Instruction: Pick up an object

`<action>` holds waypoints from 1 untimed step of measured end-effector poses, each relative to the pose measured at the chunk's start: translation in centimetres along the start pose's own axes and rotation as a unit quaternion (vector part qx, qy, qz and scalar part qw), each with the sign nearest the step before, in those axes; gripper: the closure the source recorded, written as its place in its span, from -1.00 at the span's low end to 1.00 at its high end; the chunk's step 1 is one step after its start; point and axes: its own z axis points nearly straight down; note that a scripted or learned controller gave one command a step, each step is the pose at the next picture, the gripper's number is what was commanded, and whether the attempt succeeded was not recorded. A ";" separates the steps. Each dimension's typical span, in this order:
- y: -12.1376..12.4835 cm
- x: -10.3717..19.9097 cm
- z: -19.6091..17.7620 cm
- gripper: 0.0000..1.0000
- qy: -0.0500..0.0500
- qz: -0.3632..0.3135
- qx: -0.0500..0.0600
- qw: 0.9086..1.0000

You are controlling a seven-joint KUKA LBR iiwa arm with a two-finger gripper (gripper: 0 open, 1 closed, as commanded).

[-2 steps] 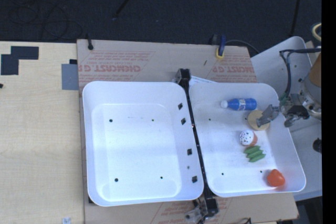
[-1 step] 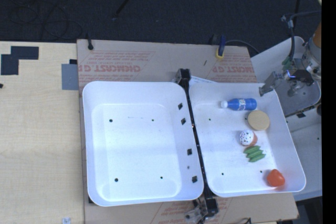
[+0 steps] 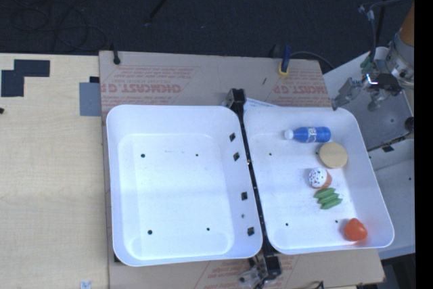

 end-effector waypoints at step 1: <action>-0.1 0.0 -1.0 1.00 0.000 -0.001 0.001 1.000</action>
